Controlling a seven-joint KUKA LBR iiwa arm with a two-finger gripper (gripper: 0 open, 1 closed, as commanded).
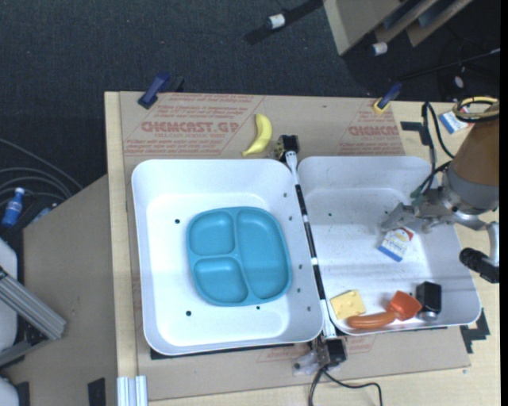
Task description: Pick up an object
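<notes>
Hovering in the right bin (357,170), the gripper (405,220) spreads wide over 1 small carton (396,243); 1 cheese wedge (347,304), 1 hotdog (371,320), 1 orange piece (404,304) and 1 black block (429,296) lie near. The left bin (159,238) holds 1 blue plate (238,255).

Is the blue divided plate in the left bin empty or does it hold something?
Empty: all three compartments of the blue plate show only bare blue.

Dark blue-grey carpeted floor (95,40). Pale wooden counter (87,238), topped with a brown printed cardboard sheet (198,119). Black cables (32,170) trailing at left. Light wooden furniture piece (381,20) at top right. Even overhead light, soft shadows.
</notes>
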